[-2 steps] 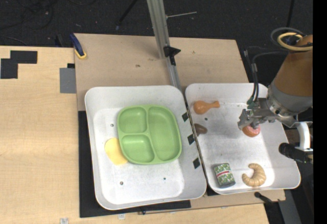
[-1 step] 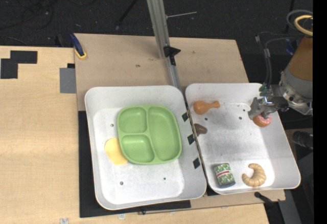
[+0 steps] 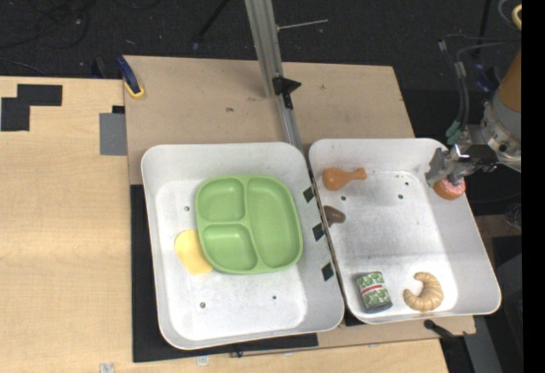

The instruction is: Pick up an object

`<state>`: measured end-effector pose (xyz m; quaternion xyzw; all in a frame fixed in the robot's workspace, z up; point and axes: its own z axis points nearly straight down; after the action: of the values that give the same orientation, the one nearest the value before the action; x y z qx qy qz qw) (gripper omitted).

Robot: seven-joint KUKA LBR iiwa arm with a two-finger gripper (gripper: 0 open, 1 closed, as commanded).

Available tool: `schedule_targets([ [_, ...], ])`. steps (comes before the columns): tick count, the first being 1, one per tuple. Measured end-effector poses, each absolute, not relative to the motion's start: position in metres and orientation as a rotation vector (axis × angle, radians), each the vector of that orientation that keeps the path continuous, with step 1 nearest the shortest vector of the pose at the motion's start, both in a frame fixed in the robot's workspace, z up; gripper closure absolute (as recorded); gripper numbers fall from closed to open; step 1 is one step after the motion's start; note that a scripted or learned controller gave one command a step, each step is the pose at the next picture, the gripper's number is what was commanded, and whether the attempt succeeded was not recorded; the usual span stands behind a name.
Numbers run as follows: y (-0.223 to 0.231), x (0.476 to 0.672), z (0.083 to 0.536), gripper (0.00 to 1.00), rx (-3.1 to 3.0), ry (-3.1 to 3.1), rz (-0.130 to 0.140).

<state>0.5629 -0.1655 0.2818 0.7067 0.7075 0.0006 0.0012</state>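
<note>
Fingers (image 3: 446,167) sit just above a reddish object (image 3: 449,187).

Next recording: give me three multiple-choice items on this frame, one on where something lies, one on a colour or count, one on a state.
1. Where does the croissant lie?
A. Near right corner of the right bin
B. On the green plate
C. On the bench outside the bins

2. How many compartments has the green divided plate?
A. Two
B. Three
C. Five

3. How does the green plate sit relative to the yellow object?
A. Far apart
B. Plate covers part of it
C. Yellow object on top of the plate

Answers:
1 A, it lies beside the small green can at that bin's near edge.
2 B, two small sections and one long one.
3 B, the plate's rim overlaps the yellow object's edge.
</note>
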Motion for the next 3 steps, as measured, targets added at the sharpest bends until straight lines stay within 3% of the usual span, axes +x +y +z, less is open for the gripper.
schedule_targets([
  [3,0.0,0.534,0.252,1.0,2.22,2.231,-0.004],
])
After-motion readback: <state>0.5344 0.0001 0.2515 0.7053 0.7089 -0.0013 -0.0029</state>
